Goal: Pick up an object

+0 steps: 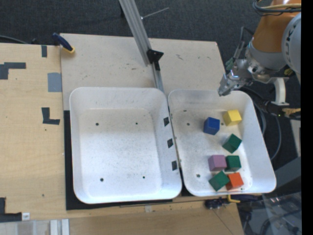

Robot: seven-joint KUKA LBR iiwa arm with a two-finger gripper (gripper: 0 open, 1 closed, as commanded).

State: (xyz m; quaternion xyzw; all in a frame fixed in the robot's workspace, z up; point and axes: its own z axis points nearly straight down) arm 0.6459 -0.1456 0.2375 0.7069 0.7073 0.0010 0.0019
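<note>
Blocks lie loose in the right bin (pixel 254 131), seven in all. Blue block (pixel 212 126) and yellow block (pixel 232 117) sit near each other in the upper part, apart by a narrow gap. Below them a dark green block (pixel 232 143) lies tilted. Lower again, a purple block (pixel 217 162) sits just beside a second green block (pixel 233 162); under these a third green block (pixel 219 180) and an orange block (pixel 235 180) lie touching or nearly so, close to the bin's near wall. Claw (pixel 226 88) is positioned over the upper right rim of that bin, above and to the right of the yellow block and well clear of every block; nothing is seen between its tips, and whether they stand apart or together cannot be told at this angle. Left bin (pixel 78 131) adjoins the right bin along a shared edge. Both rest on the counter (pixel 102 58), with a slanted grey metal bar (pixel 139 31) crossing above them
</note>
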